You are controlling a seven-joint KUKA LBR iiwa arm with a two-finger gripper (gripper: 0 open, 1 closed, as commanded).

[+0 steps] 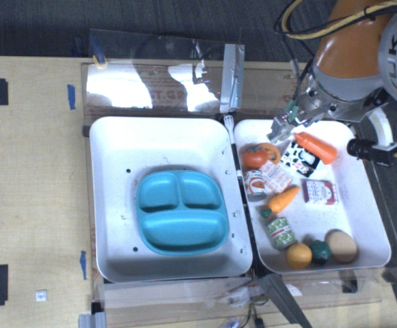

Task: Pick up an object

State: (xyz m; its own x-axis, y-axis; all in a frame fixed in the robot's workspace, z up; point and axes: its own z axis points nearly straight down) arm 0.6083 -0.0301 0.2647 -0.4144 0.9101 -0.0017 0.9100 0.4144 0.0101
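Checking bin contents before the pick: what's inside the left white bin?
The left shallow white bin holds one light-blue three-compartment plastic tray, its compartments bare. Whatever lies under the tray is covered.

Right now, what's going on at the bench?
The grey KUKA arm reaches in from the right, and its gripper hangs over the far edge of the right bin, close to the tomato and the black-and-white packet. That bin also holds carrots, small packets, a can and round fruit. The left bin holds a blue divided tray. Whether anything has been grasped is unclear.
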